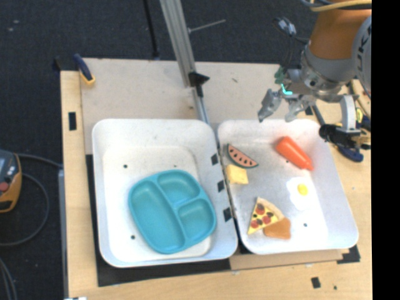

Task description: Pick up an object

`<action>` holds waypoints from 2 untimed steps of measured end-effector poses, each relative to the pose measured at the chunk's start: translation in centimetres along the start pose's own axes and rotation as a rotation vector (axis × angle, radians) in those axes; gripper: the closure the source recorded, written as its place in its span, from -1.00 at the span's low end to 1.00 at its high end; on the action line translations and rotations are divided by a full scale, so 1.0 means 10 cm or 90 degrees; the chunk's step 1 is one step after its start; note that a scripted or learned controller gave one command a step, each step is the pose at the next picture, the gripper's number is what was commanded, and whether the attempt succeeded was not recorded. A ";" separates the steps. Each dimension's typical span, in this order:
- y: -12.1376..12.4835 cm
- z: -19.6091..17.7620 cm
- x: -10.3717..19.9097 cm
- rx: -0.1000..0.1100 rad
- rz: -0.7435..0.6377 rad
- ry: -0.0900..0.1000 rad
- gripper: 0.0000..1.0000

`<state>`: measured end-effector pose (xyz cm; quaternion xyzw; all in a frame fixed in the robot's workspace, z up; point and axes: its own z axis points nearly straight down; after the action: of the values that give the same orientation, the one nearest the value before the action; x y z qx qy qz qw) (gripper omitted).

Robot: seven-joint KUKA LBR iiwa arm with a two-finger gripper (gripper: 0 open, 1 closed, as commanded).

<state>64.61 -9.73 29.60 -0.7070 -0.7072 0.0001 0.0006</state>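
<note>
End effector hangs above far edge of right bin, fingers spread open, holding nothing. Toy carrot lies just below it in that bin; watermelon slice, fried egg, pizza slice farther off.

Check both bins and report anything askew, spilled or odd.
Nothing stands out. The blue plate lies flat in the left bin. In the right bin, the carrot, watermelon slice, fried egg and pizza slice all lie inside the rim, with the tool open above.
</note>
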 end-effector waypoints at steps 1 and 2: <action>0.01 -0.02 0.00 -0.002 0.000 0.000 -1.00; -0.03 0.43 0.04 0.001 0.001 -0.001 -1.00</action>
<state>64.27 -9.31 25.29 -0.7073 -0.7069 0.0014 0.0004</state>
